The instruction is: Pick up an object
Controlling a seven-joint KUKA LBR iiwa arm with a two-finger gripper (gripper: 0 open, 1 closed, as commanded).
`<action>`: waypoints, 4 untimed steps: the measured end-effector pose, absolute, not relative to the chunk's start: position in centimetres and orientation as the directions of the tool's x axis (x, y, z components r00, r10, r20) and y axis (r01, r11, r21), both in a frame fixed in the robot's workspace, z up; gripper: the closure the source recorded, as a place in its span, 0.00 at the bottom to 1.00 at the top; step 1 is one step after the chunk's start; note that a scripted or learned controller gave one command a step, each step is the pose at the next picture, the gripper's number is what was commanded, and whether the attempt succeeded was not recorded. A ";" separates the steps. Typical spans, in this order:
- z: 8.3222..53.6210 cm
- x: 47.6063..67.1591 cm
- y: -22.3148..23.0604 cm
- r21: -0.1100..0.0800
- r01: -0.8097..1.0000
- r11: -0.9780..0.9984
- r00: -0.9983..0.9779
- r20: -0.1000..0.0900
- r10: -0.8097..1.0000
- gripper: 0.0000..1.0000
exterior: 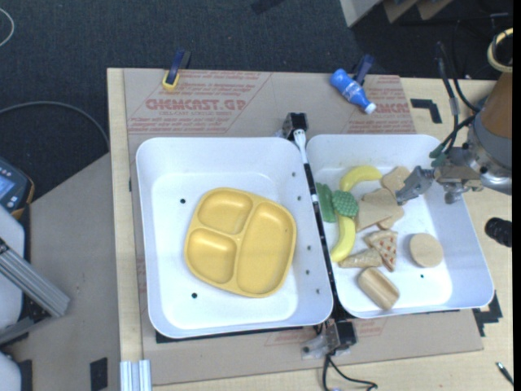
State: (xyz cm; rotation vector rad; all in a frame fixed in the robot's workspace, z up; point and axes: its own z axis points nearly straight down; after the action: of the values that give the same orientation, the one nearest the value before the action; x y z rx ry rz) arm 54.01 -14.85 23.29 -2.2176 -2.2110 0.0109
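altogether two white bins [155,169], one yellow tray [241,241], two bananas [361,174] (right bin), jaws [413,184] parted, empty

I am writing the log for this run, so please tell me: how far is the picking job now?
Nothing looks picked yet: the toy foods, such as the banana and the round slice, lie in the right bin. In hand: the gripper hovers over that bin's upper part, near the bread piece. Left: grasping and lifting one object.
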 end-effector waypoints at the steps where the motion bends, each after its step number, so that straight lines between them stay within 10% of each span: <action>1: 23.9 54.3 -14.8 0.000 1.000 0.000 0.000 0.000 1.000 0.00; 4: 8.4 53.6 -14.8 -0.007 1.000 0.000 0.000 0.003 1.000 0.00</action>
State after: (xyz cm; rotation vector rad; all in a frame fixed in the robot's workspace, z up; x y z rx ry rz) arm 53.61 -14.78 8.45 -2.2167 -2.2159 0.0050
